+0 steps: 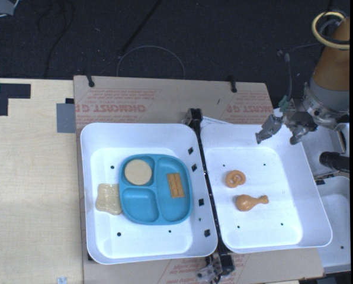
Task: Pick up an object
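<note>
**Q:** Where did the gripper stand relative to the right bin?

**A:** It hung over that bin's far right corner, at the end of the arm, which entered from the right. Its two fingers were spread apart, with nothing between them.

**Q:** What lay in the right bin?

**A:** Two orange-brown pieces. A coiled pretzel lay near the bin's middle, toward its left wall. A drumstick lay just on the near side of the pretzel, close to it but apart, its thin end pointing right. Both rested on the bin floor, well apart from the gripper, which was farther back and to the right.

**Q:** And beside the right bin?

**A:** The left bin adjoined its left wall, the two joined by a black divider. In the left bin sat a blue tray with three compartments. A round tan disc lay in the tray's far left compartment; a brown cracker lay in the compartment nearest the right bin. A pale bread slice lay on the left bin's floor, touching the tray's left edge, the side farthest from the right bin.

**Q:** What lay under the bins?

**A:** A cardboard sheet, showing beyond the far walls of both bins.
</note>
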Available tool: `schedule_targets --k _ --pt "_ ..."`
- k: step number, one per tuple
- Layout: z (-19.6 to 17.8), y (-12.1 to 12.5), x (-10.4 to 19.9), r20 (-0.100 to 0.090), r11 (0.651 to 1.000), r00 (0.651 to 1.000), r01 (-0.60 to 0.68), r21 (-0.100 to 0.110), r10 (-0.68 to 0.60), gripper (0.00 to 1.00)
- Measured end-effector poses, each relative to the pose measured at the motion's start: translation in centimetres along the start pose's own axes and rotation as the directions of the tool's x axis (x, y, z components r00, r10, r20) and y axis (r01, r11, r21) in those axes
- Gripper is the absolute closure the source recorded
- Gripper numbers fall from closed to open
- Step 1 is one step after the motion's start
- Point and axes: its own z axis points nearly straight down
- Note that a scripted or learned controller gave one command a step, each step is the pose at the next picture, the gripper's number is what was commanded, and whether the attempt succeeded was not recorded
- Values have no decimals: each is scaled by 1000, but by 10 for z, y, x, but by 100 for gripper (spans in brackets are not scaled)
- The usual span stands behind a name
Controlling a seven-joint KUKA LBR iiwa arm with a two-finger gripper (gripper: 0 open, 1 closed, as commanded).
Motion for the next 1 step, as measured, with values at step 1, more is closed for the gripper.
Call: schedule_targets --k 1 --pt "-7 2 0 2 1000 1000 2 -12 -2 0"
